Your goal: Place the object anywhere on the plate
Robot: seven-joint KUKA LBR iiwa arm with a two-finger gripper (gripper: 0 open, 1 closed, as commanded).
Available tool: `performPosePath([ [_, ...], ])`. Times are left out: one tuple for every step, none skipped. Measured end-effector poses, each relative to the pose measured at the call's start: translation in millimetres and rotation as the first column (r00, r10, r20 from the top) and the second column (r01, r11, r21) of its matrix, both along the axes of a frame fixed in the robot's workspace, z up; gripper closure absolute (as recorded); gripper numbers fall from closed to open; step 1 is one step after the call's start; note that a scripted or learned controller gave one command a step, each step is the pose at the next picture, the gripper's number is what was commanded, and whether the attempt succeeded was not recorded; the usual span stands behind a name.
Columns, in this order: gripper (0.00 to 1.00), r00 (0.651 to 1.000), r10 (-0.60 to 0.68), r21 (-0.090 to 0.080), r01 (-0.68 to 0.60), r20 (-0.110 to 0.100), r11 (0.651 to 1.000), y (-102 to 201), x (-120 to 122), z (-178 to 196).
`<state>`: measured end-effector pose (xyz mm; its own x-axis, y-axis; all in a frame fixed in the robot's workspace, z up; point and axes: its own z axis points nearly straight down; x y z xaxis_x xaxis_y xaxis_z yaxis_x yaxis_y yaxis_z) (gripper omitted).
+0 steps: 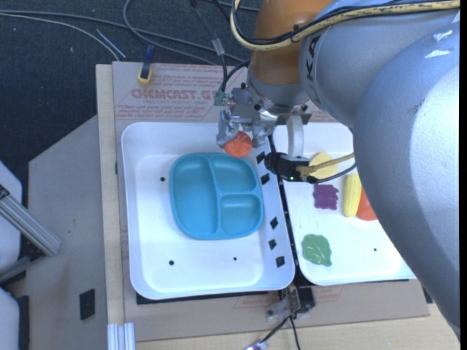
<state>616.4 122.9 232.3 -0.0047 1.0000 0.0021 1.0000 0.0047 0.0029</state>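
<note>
A white bin [139,217] takes up the left half of the bench, and a blue plate [216,195] with three compartments lies flat near its middle, tilted a little against the bin's sides. Brown cardboard [175,90] with red print lies under and behind the bins, and dark cables [157,6] loop over the dark floor beyond it. Just past the plate's far right corner hangs the gripper [236,138], reaching down from the grey arm [379,71] with its orange band [288,13]. An orange-red object [238,147] sits right at the fingertips, between the metal fingers, which look closed on it. It is above the bin floor at the plate's far edge, touching or just short of the rim; which one I cannot tell. Further right, in the second white bin [343,268], lie a purple piece [325,195], a yellow corn cob [352,194] just beside it, and a green leafy piece [317,249] nearer the front
</note>
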Motion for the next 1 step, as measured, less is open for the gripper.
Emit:
performPosePath([
  [0.0, 1.0, -0.003, -0.002, 0.003, -0.003, 1.0, -2.9, -0.7, -0.5],
])
